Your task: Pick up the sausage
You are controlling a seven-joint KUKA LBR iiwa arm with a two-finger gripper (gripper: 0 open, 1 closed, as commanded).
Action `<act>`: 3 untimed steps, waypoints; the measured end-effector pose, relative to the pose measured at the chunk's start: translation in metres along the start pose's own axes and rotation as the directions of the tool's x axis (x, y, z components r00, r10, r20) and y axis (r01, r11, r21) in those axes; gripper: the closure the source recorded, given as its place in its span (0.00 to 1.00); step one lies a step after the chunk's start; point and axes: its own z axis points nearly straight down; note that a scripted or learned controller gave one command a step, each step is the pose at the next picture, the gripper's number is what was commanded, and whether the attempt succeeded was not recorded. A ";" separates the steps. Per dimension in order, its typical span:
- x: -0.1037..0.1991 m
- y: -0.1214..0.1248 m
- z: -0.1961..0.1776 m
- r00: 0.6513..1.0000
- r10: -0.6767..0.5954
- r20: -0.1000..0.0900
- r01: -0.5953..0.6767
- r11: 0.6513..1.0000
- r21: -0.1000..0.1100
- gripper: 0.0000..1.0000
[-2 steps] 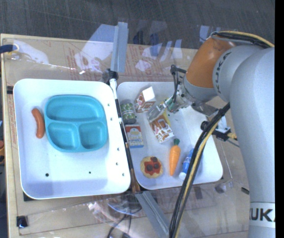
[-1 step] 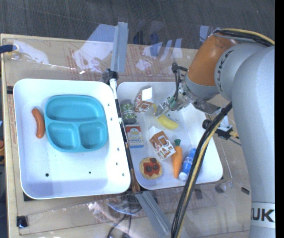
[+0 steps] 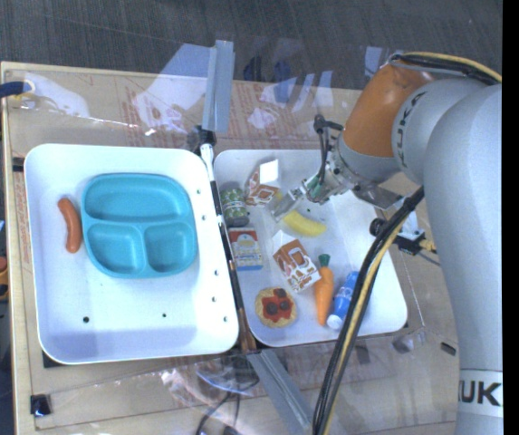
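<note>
The sausage (image 3: 72, 224) is orange-red and lies lengthwise in the left bin (image 3: 123, 344), just left of a blue divided plate (image 3: 139, 222). My gripper (image 3: 293, 201) is far from it, low over the upper middle of the right bin (image 3: 384, 308). There it hangs just above a yellow banana (image 3: 306, 226) and beside a small white carton (image 3: 263, 181). Nothing shows in its grasp. The grey arm with its orange band reaches in from the right.
The right bin holds several toys: a dark can (image 3: 234, 205), a small box (image 3: 245, 248), a second carton (image 3: 296, 263), a carrot (image 3: 323, 293), a blue-and-white tube (image 3: 342, 299) and a round pizza piece (image 3: 276, 306). A black cable crosses that bin's right side.
</note>
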 end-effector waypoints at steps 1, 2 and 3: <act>0.043 0.035 0.005 1.000 0.018 0.010 -0.018 1.000 0.005 0.00; 0.089 -0.066 -0.027 1.000 0.002 -0.001 -0.002 1.000 0.004 0.00; 0.042 -0.003 0.014 1.000 -0.027 -0.006 0.027 1.000 0.004 0.00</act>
